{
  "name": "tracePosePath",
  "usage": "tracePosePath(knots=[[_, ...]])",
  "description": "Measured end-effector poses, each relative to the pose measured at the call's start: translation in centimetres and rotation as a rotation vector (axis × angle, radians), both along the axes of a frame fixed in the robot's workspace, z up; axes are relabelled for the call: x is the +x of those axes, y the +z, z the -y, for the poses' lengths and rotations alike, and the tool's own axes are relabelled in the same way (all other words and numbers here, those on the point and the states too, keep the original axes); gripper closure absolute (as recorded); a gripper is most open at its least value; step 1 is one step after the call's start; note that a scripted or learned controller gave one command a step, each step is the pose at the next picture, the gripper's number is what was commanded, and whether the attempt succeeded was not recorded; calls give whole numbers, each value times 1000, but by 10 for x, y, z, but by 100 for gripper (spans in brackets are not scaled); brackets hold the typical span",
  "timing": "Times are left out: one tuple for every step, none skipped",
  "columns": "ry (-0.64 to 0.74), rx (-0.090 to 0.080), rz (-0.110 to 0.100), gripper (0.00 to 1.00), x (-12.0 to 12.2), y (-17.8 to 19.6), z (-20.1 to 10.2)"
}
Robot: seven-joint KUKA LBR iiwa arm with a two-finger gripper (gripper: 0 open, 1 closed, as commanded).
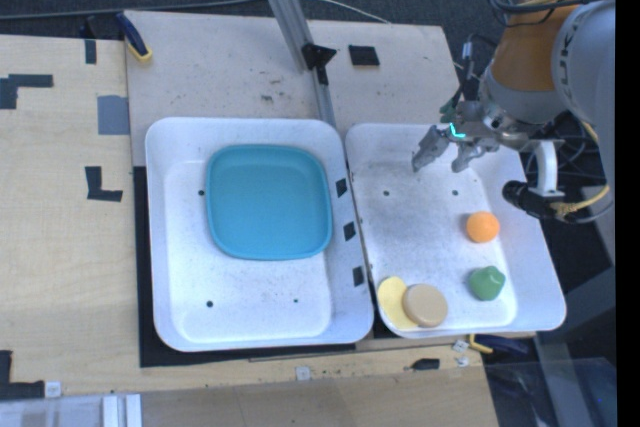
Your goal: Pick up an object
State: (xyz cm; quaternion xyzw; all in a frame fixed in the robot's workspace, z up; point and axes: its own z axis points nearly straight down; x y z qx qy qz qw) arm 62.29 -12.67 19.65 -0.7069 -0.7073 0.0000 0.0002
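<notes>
My gripper (445, 158) hangs over the far part of the right bin (400, 215), its two fingers spread open with nothing between them. An orange ball (482, 227) lies in the right bin, below and to the right of the gripper. A green object (487, 283) sits nearer the front right corner. A tan round disc (426, 305) rests on a yellow piece (390, 299) at the bin's front edge.
The left bin (175, 245) holds a blue square plate (268, 200). A slanted metal pole (290, 10) rises from between the bins toward the back. Cables trail across the dark floor behind the bench.
</notes>
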Motion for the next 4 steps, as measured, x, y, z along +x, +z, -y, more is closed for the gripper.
tracePosePath(knots=[[0, 0, 0, 0, 0, 0, 0], [0, 0, -5, 0, 8, -58, 0], [0, -1, -1, 0, 7, -109, 0], [0, -1, 2, 100, 8, -96, 0]])
